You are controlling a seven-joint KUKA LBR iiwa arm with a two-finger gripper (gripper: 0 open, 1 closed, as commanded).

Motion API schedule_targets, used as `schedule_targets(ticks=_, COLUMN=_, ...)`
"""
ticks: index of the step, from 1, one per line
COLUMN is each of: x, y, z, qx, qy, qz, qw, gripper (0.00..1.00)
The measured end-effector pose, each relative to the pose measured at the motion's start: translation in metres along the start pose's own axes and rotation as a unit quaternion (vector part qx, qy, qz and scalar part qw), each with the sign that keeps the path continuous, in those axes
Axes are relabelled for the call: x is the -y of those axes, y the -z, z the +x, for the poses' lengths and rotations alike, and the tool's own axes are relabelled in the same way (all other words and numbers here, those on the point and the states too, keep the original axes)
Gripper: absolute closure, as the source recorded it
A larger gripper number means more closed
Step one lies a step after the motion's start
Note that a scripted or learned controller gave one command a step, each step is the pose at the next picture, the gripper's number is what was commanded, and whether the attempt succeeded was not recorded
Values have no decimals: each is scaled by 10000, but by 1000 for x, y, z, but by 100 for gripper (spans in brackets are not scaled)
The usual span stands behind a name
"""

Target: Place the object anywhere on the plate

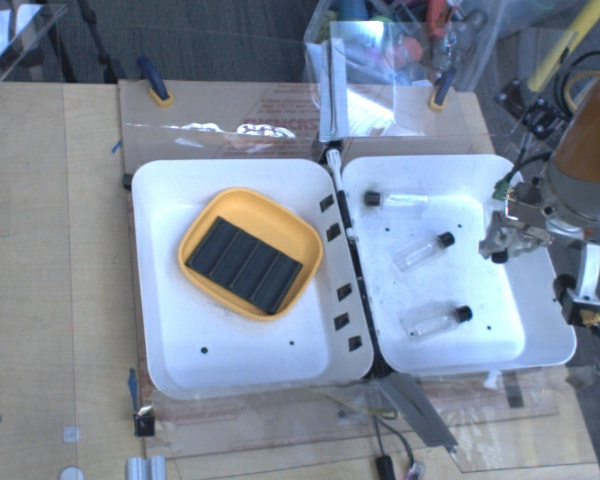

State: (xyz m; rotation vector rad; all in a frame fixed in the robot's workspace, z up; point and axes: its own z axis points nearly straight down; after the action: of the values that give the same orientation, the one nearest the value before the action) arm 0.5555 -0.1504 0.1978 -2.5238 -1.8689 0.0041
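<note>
Beside wooden bench [40, 268], dark curtain [210, 13].

The worktop [40, 268] is pale, light-grained wood, filling the left and lower parts of the frame. A brown cardboard sheet [220, 118] lies on it under a clear plastic film that catches white glare near the upper centre. Two small clamps, blue and orange, grip the sheet's far edge, one at upper left [155, 83], one at upper right [442, 88]. Behind the worktop, along the top of the frame, hangs a dark grey backdrop [210, 13]. At top centre-right stands a clear plastic box [410, 13] of coloured oddments. Lighting is even and soft.
</note>
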Motion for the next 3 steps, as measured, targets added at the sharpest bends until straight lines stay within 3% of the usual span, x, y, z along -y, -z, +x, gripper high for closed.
schedule_targets(ticks=1, x=15, y=5, z=50, qx=-10, qy=946, qz=8, qw=9955, gripper=100)
schedule_targets(ticks=2, x=7, y=-14, z=92, qx=-10, qy=2388, qz=5, qw=9711, gripper=100)
schedule_targets(ticks=3, x=-25, y=-13, z=163, qx=-1, qy=3351, qz=-29, qw=9422, gripper=100)
